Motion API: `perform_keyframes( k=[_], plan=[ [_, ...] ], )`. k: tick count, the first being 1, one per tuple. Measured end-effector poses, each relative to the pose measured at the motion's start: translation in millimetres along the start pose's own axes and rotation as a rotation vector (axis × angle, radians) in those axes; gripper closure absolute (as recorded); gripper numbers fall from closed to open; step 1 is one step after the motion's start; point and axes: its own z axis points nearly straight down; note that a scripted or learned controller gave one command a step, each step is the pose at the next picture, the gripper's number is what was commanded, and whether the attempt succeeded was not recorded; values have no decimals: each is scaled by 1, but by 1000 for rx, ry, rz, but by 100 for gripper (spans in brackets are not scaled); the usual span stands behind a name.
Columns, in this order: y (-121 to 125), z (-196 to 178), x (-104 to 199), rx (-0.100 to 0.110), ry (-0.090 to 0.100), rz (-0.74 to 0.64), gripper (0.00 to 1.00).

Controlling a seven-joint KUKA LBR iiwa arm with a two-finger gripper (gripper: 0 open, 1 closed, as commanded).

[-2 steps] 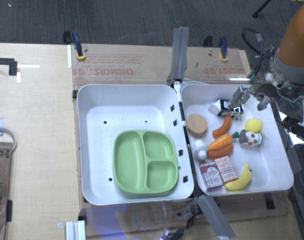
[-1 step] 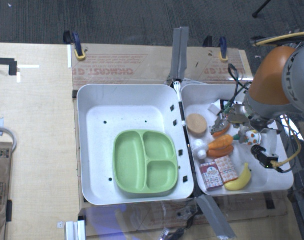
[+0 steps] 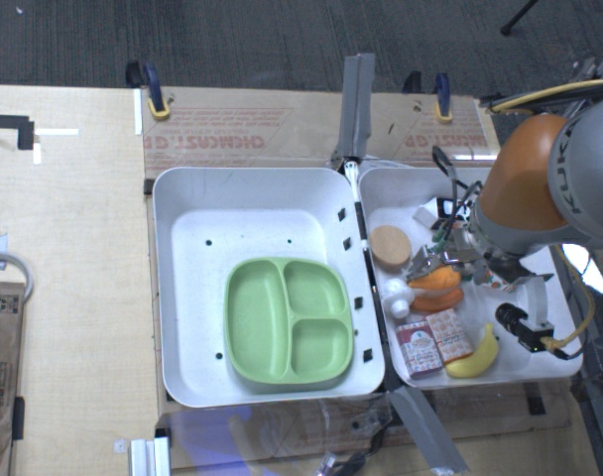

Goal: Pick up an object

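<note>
My gripper (image 3: 429,264) hangs low in the right bin (image 3: 540,370), directly over an orange carrot-like piece (image 3: 437,290), and may be touching its top. A round tan disc (image 3: 390,246) lies just left of the gripper. Below it are a small white object (image 3: 396,293), a red and white box (image 3: 432,345) and a yellow banana (image 3: 477,355). The arm's grey body and orange band (image 3: 525,172) cover the bin's right part.
The left bin (image 3: 182,266) holds a green divided plate (image 3: 289,320). A metal divider (image 3: 358,102) stands at the back between the bins. Black cables and a connector (image 3: 520,327) trail by the right bin's near right corner.
</note>
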Motion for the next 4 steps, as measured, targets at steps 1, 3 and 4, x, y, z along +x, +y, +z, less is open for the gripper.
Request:
perform_keyframes(
  k=[1,3,4],
  plan=[
    [-45,4,-1,6,0,-75,0],
    [-65,-99,93,22,6,222,0],
    [-71,-93,26,21,8,66,0]
  ],
)
